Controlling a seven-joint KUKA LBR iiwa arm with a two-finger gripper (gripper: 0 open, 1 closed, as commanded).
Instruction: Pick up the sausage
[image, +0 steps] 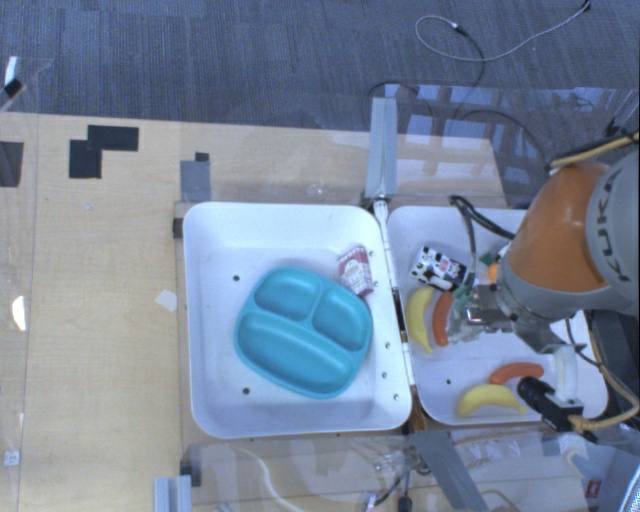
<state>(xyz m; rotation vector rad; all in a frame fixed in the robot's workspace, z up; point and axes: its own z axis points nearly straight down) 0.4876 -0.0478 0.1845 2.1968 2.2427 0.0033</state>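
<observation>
Sausage (441, 318) seemingly beside lowered gripper (462, 322)

grey arm (560, 262), broad orange band, black cables, metallic wrist

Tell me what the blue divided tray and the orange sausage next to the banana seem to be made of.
The blue divided tray looks like moulded plastic: uniform colour, rounded compartments, a soft matte sheen. The orange sausage, lying beside a yellow banana in the right white bin, is probably toy plastic or rubber, judging by its flat, even colour; the picture cannot settle which.
</observation>
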